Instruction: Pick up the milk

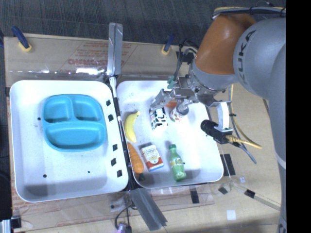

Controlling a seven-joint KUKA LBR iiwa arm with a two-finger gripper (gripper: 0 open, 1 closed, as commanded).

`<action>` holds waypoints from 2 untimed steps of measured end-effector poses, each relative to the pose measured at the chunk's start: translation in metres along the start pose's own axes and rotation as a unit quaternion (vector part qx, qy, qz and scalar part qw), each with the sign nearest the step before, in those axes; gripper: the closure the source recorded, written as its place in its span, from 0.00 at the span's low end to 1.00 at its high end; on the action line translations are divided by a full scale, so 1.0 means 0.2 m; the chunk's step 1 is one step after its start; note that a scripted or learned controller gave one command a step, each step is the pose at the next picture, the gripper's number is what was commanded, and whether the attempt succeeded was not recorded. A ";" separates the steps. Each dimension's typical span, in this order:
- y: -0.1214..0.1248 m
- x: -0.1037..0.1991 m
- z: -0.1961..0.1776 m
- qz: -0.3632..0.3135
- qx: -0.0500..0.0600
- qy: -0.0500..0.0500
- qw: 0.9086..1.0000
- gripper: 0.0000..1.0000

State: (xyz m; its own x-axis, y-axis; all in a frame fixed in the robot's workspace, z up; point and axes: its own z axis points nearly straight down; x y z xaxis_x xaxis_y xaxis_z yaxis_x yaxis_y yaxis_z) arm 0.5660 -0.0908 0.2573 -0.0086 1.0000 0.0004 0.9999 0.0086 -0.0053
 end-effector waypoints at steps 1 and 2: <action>0.09 -0.12 0.39 -0.036 0.000 0.000 0.999 0.00; 0.24 -0.19 0.83 -0.047 -0.002 -0.001 0.999 0.00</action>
State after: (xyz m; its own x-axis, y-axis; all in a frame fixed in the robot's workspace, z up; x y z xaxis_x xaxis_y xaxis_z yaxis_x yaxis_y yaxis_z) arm 0.6143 -0.1276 0.0916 -0.1025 0.9947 -0.0008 0.9947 0.1025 -0.0020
